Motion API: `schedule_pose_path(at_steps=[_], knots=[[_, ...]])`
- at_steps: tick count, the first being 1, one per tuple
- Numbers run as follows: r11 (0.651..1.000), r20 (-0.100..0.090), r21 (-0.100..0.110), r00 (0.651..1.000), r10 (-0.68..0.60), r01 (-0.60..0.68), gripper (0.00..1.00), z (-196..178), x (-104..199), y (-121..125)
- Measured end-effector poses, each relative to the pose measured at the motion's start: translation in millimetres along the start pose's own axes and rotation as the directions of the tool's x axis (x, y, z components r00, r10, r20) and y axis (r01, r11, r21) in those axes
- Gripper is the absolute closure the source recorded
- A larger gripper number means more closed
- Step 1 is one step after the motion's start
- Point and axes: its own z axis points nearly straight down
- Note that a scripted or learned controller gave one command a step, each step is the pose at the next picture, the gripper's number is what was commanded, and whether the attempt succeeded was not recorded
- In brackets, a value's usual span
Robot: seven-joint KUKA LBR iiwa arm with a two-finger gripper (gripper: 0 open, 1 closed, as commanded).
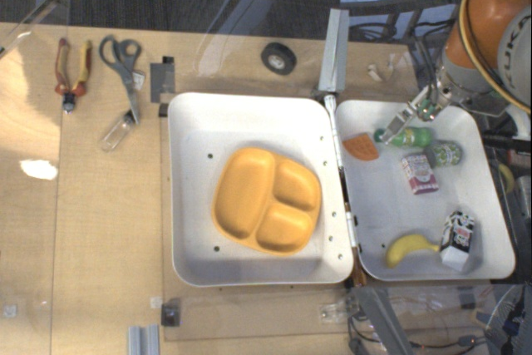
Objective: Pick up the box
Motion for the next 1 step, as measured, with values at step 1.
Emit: schedule_pose_path(at_steps=[1], knots=[[0.999,0.003,-0.002,0.999,0.041,-0.041,0.00,19.1,16.6,-64.6]])
